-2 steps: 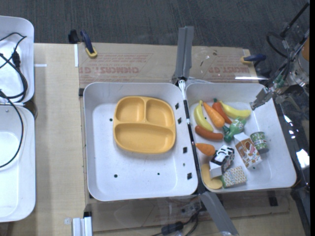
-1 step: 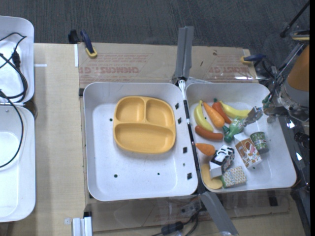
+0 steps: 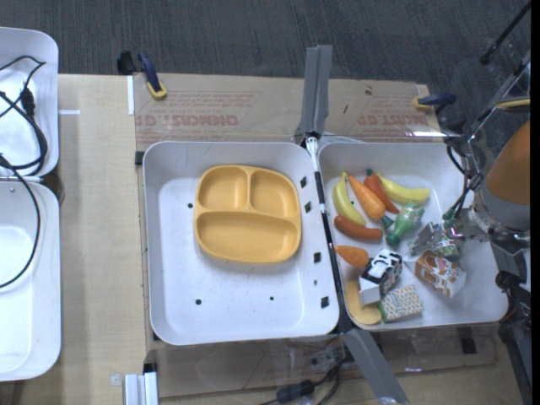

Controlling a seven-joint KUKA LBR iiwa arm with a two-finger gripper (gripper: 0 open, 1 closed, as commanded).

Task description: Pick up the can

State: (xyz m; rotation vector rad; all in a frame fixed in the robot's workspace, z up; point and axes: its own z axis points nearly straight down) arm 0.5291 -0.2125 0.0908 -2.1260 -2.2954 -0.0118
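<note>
In the right bin (image 3: 481, 310), what looks like the can (image 3: 402, 303) is a small object with a green-and-tan pattern lying on its side near the front wall. A black-and-white carton (image 3: 381, 269) rests just behind it. My gripper (image 3: 461, 224) reaches in at the bin's right side, low over a crinkled silver wrapper (image 3: 434, 241). It is well to the right of the can and further back, and nothing shows in its grasp. The orange band (image 3: 516, 171) of the arm is at the view's right edge.
The right bin also holds two bananas (image 3: 403, 191), carrots (image 3: 366, 196), a green bottle (image 3: 405, 220) and a snack bag (image 3: 440, 273). A yellow divided plate (image 3: 248, 213) lies in the left bin (image 3: 169, 310). A grey divider post (image 3: 316, 91) stands between the bins at the back.
</note>
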